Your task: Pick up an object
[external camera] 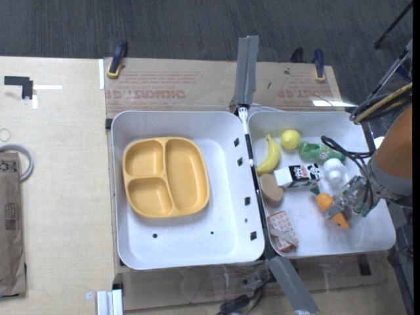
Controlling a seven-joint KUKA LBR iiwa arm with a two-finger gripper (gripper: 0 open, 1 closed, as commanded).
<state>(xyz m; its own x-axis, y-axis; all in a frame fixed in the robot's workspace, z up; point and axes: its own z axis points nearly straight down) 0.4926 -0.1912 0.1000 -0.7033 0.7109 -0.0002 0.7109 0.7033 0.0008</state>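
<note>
1. Gripper [342,209] is hanging low over the right bin [380,238], near its right wall; whether it is spread or pinching cannot be told, because the tips are merging with the clutter beneath.
2. An orange object [326,202] is lying directly at the gripper tips; contact cannot be confirmed.
3. A banana [270,155], a yellow lemon [290,138] and a green item [313,151] are sitting along the bin's far side.
4. A black-and-white carton [298,174] is lying mid-bin, with a tan round piece [271,188] just beside it.
5. A red-printed packet [283,231] is resting near the front edge.
6. A yellow divided tray [167,176] is occupying the left bin [190,241].
</note>
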